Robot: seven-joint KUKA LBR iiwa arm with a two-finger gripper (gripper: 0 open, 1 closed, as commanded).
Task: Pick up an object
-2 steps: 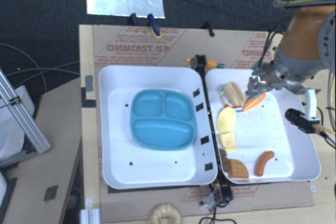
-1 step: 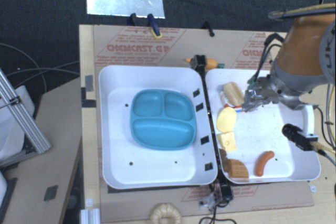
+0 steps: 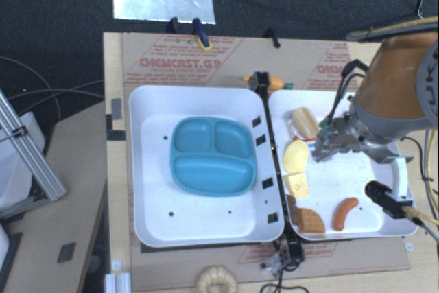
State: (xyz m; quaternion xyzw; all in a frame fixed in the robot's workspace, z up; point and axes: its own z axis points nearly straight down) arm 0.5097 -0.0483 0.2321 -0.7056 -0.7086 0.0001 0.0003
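Camera view: hand (image 3: 322,147), grip state unclear, hovers beside potato (image 3: 295,156), bread roll (image 3: 304,123), cheese (image 3: 298,184), sausage (image 3: 345,213).

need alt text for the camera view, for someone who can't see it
A grey and orange robot arm reaches from the right, its gripper low in the right white bin near a yellow lemon-like toy, bread roll, cheese piece, waffle and sausage. The left white bin holds a blue divided plate.
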